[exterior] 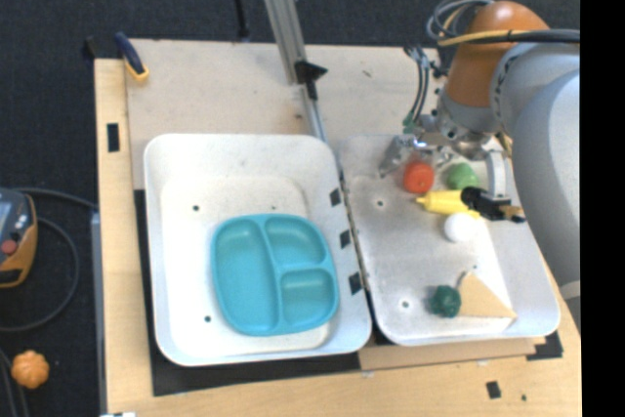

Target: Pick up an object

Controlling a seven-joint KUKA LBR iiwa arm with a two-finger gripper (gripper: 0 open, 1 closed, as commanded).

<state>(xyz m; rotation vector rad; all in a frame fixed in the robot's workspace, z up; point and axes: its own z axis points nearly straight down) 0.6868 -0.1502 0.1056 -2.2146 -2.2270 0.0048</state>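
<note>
My gripper [414, 154] hangs over the far end of the right bin [410, 254], below the grey wrist with its orange band. Directly under it, on its near side, sits a small red-orange round object [418, 178]; whether they touch is unclear. To the right of that lie a green object [459, 176], a yellow banana-shaped piece [444, 201] and a white ball [459, 229]. At the bin's near end a dark green object [445, 301] rests against a tan wedge [486, 299].
The left bin [176, 181] holds a teal divided plate [275, 273]. An aluminium post [278, 5] rises behind the bins. A small orange pumpkin-like thing [29, 368] and a handheld device [12, 237] lie off the bench at left.
</note>
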